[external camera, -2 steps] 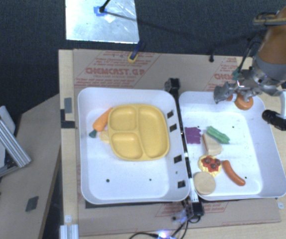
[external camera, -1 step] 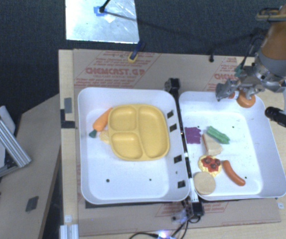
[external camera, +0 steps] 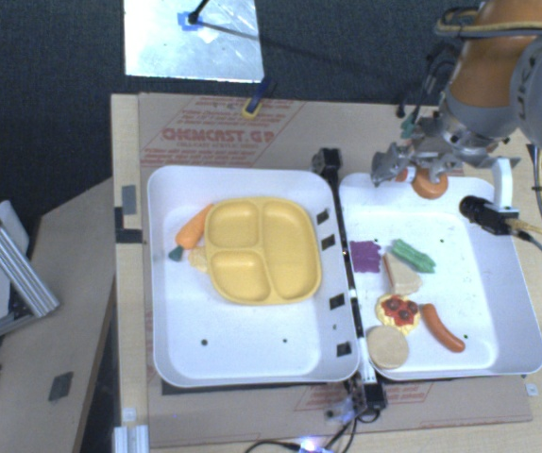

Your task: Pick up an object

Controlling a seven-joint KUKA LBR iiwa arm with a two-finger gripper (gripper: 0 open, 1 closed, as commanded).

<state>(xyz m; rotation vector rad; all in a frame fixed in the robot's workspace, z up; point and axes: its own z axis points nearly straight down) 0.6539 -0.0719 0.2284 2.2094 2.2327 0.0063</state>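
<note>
My gripper (external camera: 405, 166) hangs over the far rim of the right bin (external camera: 512, 281); I cannot tell how it is set.

An orange disc (external camera: 431, 185) sits just beside it at the rim. Nearer in that bin lie a purple piece (external camera: 364, 256), a green piece (external camera: 412, 254), a bread slice (external camera: 401, 276), a pizza (external camera: 398, 311), a sausage (external camera: 441, 327) and a tan round (external camera: 387, 346). The left bin (external camera: 172, 281) holds a yellow tray (external camera: 255, 249) with a carrot (external camera: 193, 226) touching its left edge.

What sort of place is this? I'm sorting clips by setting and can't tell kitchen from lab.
Probably a robotics lab bench, not a kitchen: a grey robot arm reaches over two white bins, with toy food such as a sausage and a yellow tray.
</note>
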